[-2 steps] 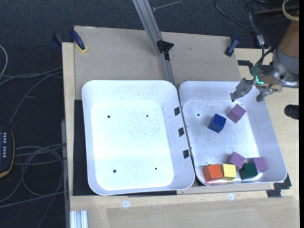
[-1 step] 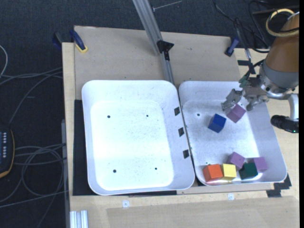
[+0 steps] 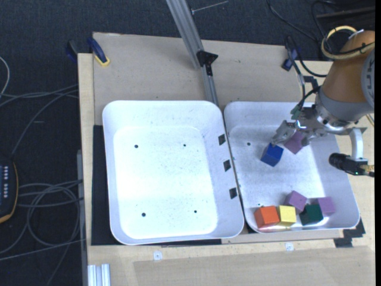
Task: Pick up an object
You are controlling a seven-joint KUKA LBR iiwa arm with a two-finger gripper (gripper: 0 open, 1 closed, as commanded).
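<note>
- Now the grey arm [image 3: 351,88] with the orange band comes in from the right side and bends down over the right bin [image 3: 339,177].
- Its wrist points down and to the left, toward the middle of that bin.
- At the end is the gripper [image 3: 292,137], low over the upper part of the bin floor.
- A purple block [image 3: 293,143] sits right at the gripper tips, tilted on its corner.
- It looks like the purple block is between the tips, but the picture is too small to tell if it is really pinched, or how far the gripper is spread.
- A blue block [image 3: 271,154] is just beside the purple one, down and to the left, on the white floor.
- Five more blocks sit bunched along the near edge of the right bin.
- From left to right they are an orange block [image 3: 267,215], a yellow block [image 3: 287,214], a second purple block [image 3: 296,199], a dark green block [image 3: 311,213] and a third purple block [image 3: 326,205].
- The orange and yellow blocks touch each other.
- The left bin [image 3: 119,118] sits beside the right bin, and the two touch in the middle.
</note>
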